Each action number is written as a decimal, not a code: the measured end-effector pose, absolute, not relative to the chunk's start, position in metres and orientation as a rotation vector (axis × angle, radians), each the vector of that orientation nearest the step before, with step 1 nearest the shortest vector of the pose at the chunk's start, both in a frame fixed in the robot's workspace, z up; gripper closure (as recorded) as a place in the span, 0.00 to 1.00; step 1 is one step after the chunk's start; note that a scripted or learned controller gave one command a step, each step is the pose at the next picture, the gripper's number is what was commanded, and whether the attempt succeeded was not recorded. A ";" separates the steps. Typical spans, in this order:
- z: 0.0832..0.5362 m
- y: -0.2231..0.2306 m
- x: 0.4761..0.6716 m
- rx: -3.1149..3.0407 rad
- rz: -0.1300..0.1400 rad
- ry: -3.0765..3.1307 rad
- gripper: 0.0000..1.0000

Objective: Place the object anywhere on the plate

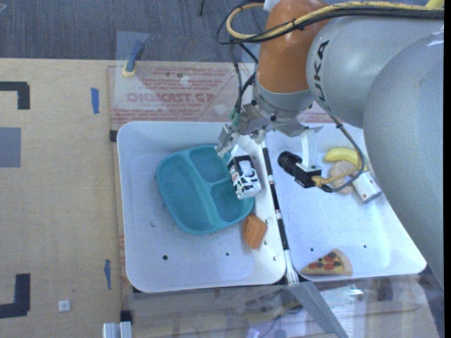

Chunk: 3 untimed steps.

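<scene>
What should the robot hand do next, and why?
Probably come down a little onto the black-and-white box. The hand hovers just by the box's top end, and the box sits at the right rim of the teal plate, seemingly not fully on it.

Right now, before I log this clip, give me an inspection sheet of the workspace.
surface: white left bin and right bin side by side on a wooden bench.
job's things: teal plate in left bin; black-and-white carton at its right rim.
clutter: orange piece beside the plate; banana and pizza slice in right bin.
grippers: gripper above the plate's right rim, near the carton.
cables: yellow cable looped over the arm.
surroundings: blue tape on bench, grey floor.
</scene>
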<state>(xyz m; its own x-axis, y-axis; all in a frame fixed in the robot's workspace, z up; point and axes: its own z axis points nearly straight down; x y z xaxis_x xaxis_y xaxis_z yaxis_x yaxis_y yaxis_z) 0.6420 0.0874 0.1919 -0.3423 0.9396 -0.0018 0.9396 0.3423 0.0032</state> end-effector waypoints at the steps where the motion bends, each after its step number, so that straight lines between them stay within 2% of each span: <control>1: 0.289 0.110 0.632 1.947 0.001 2.463 0.00; 2: 0.300 0.113 0.632 1.937 0.002 2.466 1.00; 3: 0.239 0.113 0.666 2.025 -0.004 2.402 1.00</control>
<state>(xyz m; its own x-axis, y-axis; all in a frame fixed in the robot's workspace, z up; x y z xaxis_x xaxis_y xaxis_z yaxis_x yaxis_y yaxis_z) 0.6657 0.1126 0.2385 -0.1694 0.9856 -0.0013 0.9856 0.1694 -0.0019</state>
